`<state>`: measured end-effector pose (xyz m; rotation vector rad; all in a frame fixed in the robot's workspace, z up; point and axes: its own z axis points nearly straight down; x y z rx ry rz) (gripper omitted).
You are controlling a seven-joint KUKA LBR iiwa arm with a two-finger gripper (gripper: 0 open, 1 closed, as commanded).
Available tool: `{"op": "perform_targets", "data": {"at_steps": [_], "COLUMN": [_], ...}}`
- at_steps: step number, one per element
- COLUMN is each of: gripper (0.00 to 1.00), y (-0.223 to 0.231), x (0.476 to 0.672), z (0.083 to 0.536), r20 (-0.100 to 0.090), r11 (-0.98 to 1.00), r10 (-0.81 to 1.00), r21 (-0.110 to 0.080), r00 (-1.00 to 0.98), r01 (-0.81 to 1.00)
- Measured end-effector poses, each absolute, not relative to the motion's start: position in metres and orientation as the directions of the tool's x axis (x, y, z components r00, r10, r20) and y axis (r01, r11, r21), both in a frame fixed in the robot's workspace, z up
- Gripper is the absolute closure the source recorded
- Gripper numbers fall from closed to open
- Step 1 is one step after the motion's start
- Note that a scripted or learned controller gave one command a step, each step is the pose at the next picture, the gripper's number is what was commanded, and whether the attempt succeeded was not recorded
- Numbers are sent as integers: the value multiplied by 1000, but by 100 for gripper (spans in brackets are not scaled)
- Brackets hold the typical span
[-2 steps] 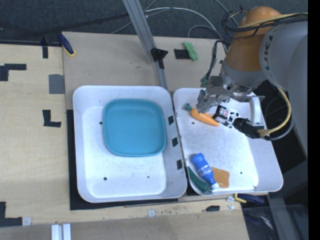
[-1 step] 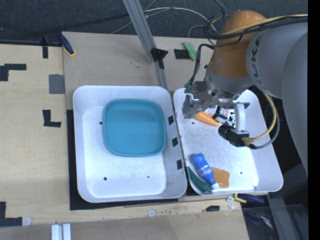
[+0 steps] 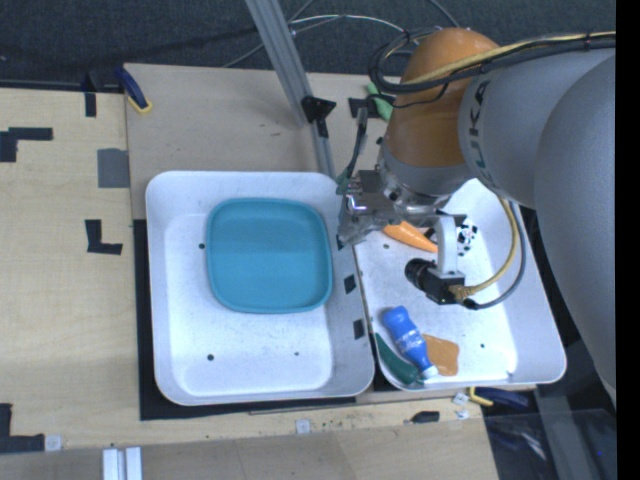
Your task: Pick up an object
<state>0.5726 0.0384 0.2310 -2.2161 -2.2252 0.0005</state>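
Much of the right bin (image 3: 530,353) is covered by the arm (image 3: 540,118), whose bulk is cut off at the right edge. The gripper (image 3: 372,211) is masked by the wrist, so its fingertips cannot be made out. The carrot (image 3: 410,235) is half hidden beneath it. The green item (image 3: 392,368) is largely overlapped by the blue bottle (image 3: 408,340), its shape left unclear.
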Motion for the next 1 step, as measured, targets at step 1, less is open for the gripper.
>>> {"op": "perform_targets", "data": {"at_steps": [1], "gripper": [100], "y": [87], "x": [556], "z": [219], "r20": [0], "r11": [4], "r10": [1000], "r21": [-1], "r00": [-4], "r01": [1000]}}
